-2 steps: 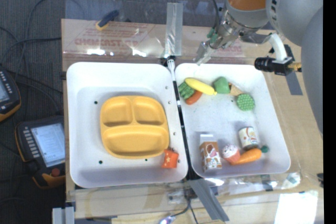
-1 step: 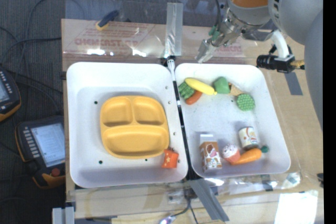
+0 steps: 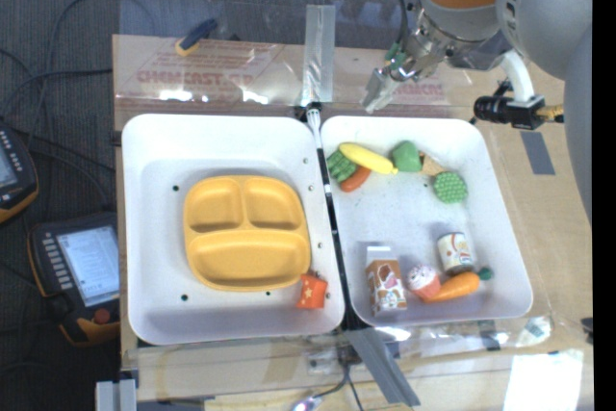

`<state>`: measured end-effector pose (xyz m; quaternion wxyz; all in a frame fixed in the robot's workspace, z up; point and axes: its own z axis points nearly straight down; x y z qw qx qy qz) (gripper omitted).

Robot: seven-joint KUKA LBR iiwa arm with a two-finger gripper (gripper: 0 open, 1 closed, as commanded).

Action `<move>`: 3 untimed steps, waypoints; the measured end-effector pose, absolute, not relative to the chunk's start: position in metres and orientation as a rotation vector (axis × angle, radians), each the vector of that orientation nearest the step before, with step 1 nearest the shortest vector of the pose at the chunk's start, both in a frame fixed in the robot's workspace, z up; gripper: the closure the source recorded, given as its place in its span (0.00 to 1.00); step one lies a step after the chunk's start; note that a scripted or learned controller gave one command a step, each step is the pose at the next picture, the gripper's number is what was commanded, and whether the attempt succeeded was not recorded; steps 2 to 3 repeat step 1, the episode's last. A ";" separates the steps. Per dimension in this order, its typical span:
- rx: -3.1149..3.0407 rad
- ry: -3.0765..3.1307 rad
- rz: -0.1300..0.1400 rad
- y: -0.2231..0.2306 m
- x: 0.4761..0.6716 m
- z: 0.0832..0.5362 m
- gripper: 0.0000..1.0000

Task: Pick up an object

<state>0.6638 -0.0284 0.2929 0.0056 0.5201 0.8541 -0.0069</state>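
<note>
My gripper [image 3: 377, 94] hangs above the bench just behind the back rim of the right bin [image 3: 500, 207], near its left corner, and I see nothing held in it. In that bin's back part lie a yellow banana [image 3: 366, 159], a green leafy toy [image 3: 339, 166] over an orange piece [image 3: 355, 179], a green pepper [image 3: 406, 155] and a dotted green ball [image 3: 449, 188]. Near its front stand a small carton [image 3: 383, 287] and a can [image 3: 455, 252], with a carrot [image 3: 454, 285] and a white-pink toy [image 3: 422, 279] beside them.
The left bin [image 3: 154, 207] holds a yellow divided plate [image 3: 247, 231] and a small orange-red object [image 3: 311, 292] at its front right corner. A grey bar [image 3: 320, 53] runs back from the seam between the bins. Screens and cables lie at the far left.
</note>
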 end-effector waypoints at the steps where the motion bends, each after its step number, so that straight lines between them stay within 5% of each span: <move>1: 1.494 2.760 -0.004 -0.078 0.669 0.308 1.00; 3: 1.494 2.760 -0.004 -0.078 0.669 0.308 1.00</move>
